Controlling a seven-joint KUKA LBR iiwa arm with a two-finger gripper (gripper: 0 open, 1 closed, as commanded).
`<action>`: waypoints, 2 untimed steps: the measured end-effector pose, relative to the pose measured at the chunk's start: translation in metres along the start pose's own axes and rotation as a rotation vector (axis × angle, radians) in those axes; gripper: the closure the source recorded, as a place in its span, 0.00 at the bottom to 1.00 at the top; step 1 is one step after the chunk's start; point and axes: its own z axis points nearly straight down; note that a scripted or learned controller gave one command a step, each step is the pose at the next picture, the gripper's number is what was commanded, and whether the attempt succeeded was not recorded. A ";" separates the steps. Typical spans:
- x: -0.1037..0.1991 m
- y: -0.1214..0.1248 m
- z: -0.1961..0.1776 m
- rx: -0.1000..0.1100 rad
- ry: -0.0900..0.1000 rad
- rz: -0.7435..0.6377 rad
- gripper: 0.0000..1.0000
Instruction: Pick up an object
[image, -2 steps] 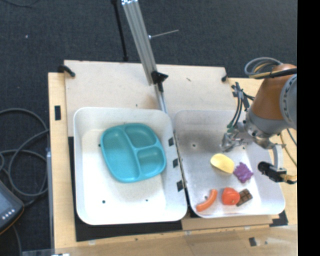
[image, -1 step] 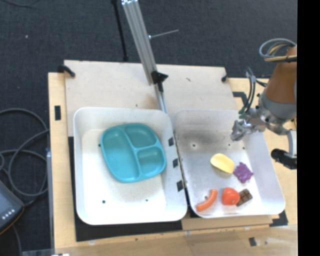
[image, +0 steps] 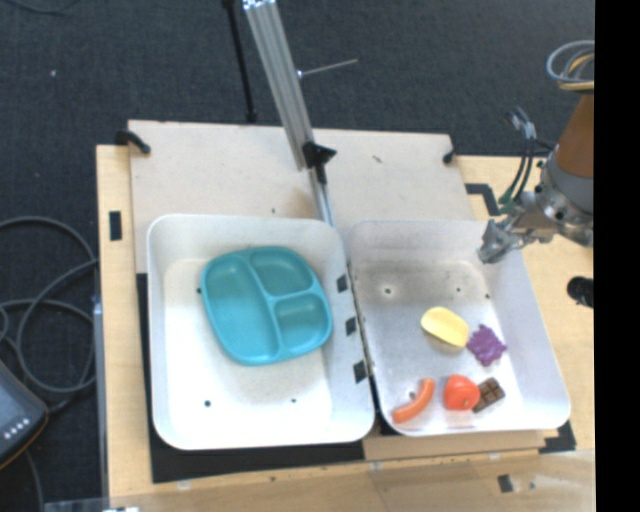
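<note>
Toy food (image: 444, 327) lies at the right bin's (image: 400, 250) five o'clock; gripper (image: 497, 243), closure impossible to tell, hovers at two o'clock. Approach pending: descend over one piece.

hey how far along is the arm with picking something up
Done: nothing looks lifted; the yellow piece, purple piece and red piece all lie in the right bin. In hand: the claw hangs at that bin's far right rim. Left: descend, grasp, lift.

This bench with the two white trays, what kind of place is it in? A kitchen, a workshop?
Most likely a robotics lab. A robot's gripper hangs over the right bin of toy food, the left bin holds a teal divided plate, and loose cables trail across dark carpet.
</note>
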 end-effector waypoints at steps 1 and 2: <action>-0.001 0.001 0.001 0.007 0.001 -0.001 1.00; 0.053 -0.012 -0.008 0.007 0.004 -0.004 1.00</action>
